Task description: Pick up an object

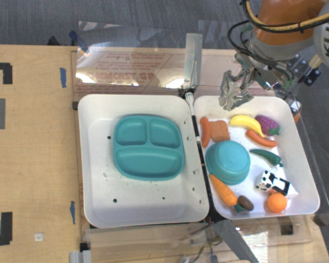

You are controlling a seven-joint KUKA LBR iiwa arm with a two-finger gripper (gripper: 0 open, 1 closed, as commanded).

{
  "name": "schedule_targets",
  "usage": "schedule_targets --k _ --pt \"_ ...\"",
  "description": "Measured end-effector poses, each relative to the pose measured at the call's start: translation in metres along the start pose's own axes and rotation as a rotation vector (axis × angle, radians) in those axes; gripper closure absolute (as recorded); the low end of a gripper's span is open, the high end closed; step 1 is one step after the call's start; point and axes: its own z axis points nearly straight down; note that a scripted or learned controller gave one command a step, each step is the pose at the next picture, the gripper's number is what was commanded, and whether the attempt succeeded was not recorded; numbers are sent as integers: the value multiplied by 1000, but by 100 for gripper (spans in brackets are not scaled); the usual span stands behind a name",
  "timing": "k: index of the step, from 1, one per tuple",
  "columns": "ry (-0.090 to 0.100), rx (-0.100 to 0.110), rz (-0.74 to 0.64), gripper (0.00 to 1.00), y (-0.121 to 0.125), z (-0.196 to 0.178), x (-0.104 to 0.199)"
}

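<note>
At the near edge of the right bin lie an orange fruit, a small brown piece and a carrot, with a black-and-white toy cow just behind the orange fruit. In the middle of this bin a teal bowl stands upright, and a dark green vegetable lies to its right. Farther back are a sausage, a brown piece of meat, an orange pepper, a yellow banana and purple grapes. The left bin holds a teal divided plate. At the far edge of the right bin the gripper hangs above the bin's rim, behind the banana and apart from it. Its metal fingers stand a little apart, and nothing is between them; they touch no object.
</note>
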Motion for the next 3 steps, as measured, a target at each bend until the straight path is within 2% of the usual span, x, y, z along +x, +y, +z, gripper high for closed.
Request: schedule_targets --k 1,2,3 --pt "0 0 -76 100 26 3 -15" --pt "-4 1 -151 100 57 -8 -33" --pt "3 -2 -565 100 -4 13 22"
